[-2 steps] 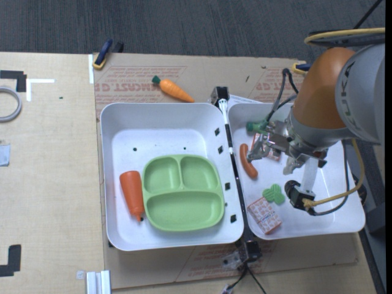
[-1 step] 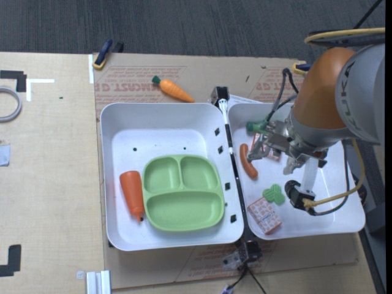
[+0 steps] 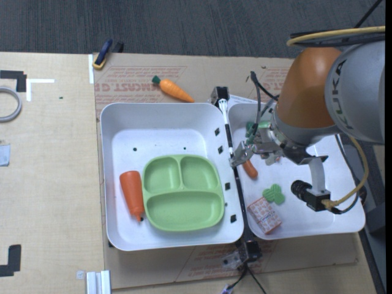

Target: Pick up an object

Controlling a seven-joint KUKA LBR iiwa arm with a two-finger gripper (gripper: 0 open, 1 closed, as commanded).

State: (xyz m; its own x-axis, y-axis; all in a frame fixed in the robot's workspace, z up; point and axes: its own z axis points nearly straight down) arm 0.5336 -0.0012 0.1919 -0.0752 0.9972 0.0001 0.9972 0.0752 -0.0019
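Well left of the gripper (image 3: 242,156), the left bin (image 3: 110,164) is seen. In it an orange-red stick (image 3: 131,193) is laid along the left edge of a green divided plate (image 3: 184,192), touching or nearly touching it. A toy carrot (image 3: 174,89) is seen on the cardboard beyond that bin, up and left of the gripper, outside both bins.

The gripper is placed low over the left side of the right bin (image 3: 343,219), close to the wall shared by the two bins. Whether it is open or closed cannot be told, as it is hidden by the wrist. A small orange piece (image 3: 250,170) is seen just below and right of the gripper tip, on the bin floor; contact cannot be judged and no grasp is shown.

Further below and right, a green toy (image 3: 274,194) is seen apart from the gripper, and a pink-and-white box (image 3: 264,216) is set near the bin's front edge. The grey and orange arm (image 3: 318,97) is seen right of the gripper.
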